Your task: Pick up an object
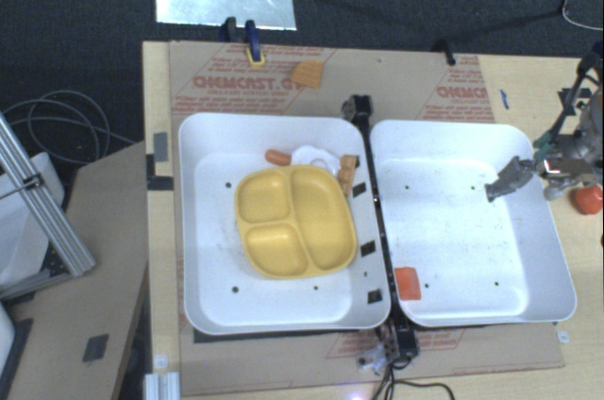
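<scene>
Orange block in right bin (gripper apart).

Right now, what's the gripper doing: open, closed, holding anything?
Two-finger gripper: above the right-hand shallow white bin, near its right rim; open or shut cannot be told, and no object is seen between its fingers.
</scene>
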Robot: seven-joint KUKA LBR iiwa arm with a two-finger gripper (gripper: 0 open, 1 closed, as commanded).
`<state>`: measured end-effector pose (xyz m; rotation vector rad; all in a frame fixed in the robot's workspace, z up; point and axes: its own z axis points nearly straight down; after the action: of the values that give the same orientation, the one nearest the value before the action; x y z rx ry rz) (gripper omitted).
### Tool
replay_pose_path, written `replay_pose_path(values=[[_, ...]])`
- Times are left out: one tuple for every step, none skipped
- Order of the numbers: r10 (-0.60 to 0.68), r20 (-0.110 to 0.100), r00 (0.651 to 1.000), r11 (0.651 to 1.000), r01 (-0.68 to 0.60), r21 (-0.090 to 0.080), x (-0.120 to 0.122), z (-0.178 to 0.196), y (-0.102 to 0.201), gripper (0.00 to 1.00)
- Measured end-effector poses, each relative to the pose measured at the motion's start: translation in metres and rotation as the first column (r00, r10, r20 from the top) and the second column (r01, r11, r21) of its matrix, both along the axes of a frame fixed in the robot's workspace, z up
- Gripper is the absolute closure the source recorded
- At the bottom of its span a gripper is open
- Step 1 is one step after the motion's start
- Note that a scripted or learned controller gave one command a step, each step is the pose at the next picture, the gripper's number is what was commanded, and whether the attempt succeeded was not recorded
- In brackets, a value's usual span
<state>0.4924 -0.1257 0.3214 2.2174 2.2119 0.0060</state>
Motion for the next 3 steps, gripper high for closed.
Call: replay_pose_path(values=[[0.011, -0.013, 1.0, 1.0, -0.011, 0.007, -0.006, -0.076, 0.063, 0.0], [0.001, 0.004, 1.0, 1.0, -0.001, -0.001, 0.024, 0.015, 0.008, 0.0], [0.011, -0.015, 1.0, 1.0, -0.011, 0.007, -0.007, -0.069, 0.073, 0.0]])
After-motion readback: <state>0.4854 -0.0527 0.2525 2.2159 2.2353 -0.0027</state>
